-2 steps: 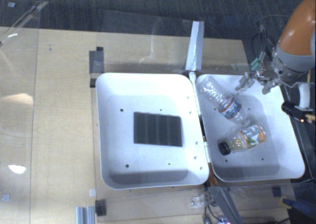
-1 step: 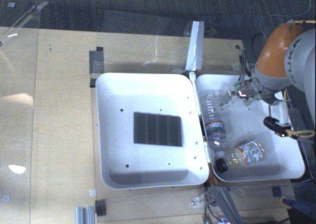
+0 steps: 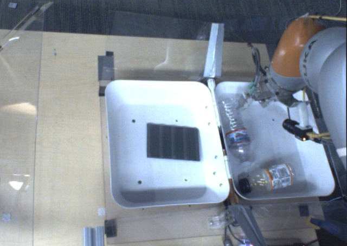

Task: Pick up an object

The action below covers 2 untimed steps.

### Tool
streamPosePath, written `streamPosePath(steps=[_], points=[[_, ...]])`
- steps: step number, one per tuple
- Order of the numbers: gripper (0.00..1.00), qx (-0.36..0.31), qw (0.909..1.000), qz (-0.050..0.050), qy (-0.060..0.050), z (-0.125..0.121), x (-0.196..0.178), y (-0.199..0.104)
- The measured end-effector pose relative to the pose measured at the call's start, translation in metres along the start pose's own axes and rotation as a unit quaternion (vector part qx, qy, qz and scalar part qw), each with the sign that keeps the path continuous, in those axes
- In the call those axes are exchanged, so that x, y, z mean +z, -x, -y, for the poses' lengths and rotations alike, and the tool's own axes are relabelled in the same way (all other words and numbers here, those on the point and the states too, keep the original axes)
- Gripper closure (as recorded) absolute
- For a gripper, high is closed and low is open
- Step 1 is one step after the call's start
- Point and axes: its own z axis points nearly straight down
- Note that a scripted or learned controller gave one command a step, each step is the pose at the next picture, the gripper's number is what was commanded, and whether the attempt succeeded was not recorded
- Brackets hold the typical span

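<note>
Surface: the pale wooden bench surface (image 3: 59, 147) carries 2 shallow white plastic bins side by side, with a clear panel lying over its left part.
Left bin: the larger white square bin (image 3: 124, 185) sits at the middle of the view; a dark ribbed rectangular patch (image 3: 173, 142) shows on its floor.
Right bin: the white bin on the right (image 3: 320, 177) touches the left bin along their shared edge and holds 2 bottles.
Arm: the grey arm with an orange band (image 3: 295, 50) enters from the right and reaches over the far part of the right bin.
Upright: a grey metal bar (image 3: 214, 50) stands at the far end of the seam between the 2 bins.
Clear bottle: the clear plastic bottle with a blue-and-red label (image 3: 234, 128) lies along the left wall of the right bin, pointing away from the camera.
Amber bottle: the small amber-tinted bottle with a white label and black cap (image 3: 267, 178) lies on its side near the front of the right bin, cap toward the left, apart from the clear bottle.
Tool: the tool (image 3: 259, 96) sits low over the far left corner of the right bin, just beside the far end of the clear bottle; whether it is released or clenched cannot be told, and nothing is seen held in it.
</note>
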Motion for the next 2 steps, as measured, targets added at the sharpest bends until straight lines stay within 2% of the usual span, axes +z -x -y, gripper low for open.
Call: streamPosePath(steps=[1,2], points=[[0.00,-0.048,0.9989,-0.001,0.004,-0.018,-0.067,-0.011],[0.00,-0.102,0.9947,0.005,0.008,0.013,0.000,-0.003]])
